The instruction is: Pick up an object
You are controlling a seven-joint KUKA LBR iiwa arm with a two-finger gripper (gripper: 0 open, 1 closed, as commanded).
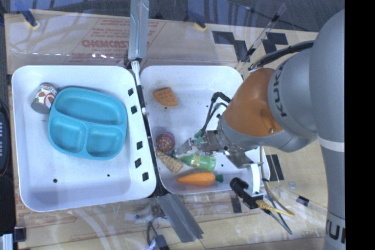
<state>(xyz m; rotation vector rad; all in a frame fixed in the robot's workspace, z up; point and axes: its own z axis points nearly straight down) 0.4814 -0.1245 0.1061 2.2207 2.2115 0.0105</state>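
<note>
In the right bin [193,76] lie an orange waffle-like piece [166,96], a dark red round thing [165,141], a cone [169,161], a green bottle [198,160] on its side and an orange carrot [197,179]. My gripper [201,141] hangs low over the bin's lower middle, just above the green bottle and right of the dark red round thing. The arm's orange band and grey wrist cover the bin's right part. I see nothing clearly lifted off the bin floor.
The left bin [70,190] holds a blue divided tray [87,122] and a small round patterned thing [43,96] at its upper left corner. A ridge [140,126] separates the two bins. Beyond the bins, clear plastic sheeting lies over cardboard.
</note>
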